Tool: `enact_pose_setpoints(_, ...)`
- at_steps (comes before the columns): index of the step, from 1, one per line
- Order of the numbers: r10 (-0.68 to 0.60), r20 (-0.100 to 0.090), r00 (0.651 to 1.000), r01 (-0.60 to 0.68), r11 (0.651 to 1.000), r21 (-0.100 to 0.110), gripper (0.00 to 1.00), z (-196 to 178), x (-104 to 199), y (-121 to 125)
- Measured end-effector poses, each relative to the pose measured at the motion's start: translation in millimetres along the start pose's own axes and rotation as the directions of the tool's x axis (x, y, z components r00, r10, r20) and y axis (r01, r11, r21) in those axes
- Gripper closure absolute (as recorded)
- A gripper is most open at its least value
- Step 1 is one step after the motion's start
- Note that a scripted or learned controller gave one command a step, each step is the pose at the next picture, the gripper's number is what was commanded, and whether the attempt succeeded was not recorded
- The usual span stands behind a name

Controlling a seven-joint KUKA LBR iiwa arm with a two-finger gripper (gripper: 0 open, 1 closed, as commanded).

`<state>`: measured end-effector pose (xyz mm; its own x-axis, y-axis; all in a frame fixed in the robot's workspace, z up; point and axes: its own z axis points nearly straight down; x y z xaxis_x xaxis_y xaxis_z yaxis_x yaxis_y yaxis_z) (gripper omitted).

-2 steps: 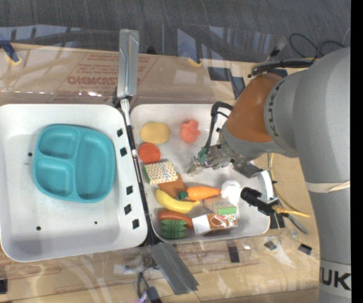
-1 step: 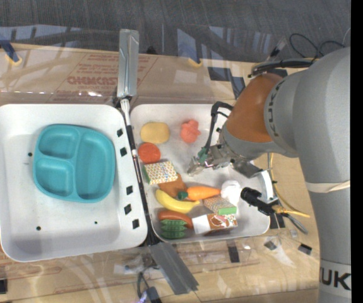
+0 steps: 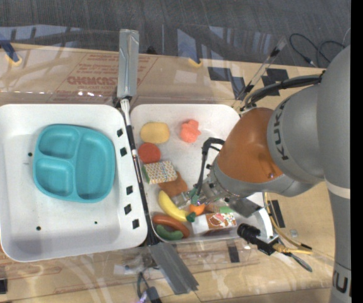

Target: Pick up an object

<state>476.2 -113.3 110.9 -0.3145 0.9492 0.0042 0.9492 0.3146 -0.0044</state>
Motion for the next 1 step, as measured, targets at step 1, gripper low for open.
enact_pose_setpoints(1,0.042,0.002,0.999,-0.042,0.999,-0.001,0.00,-26.1,-22.4,-6.6)
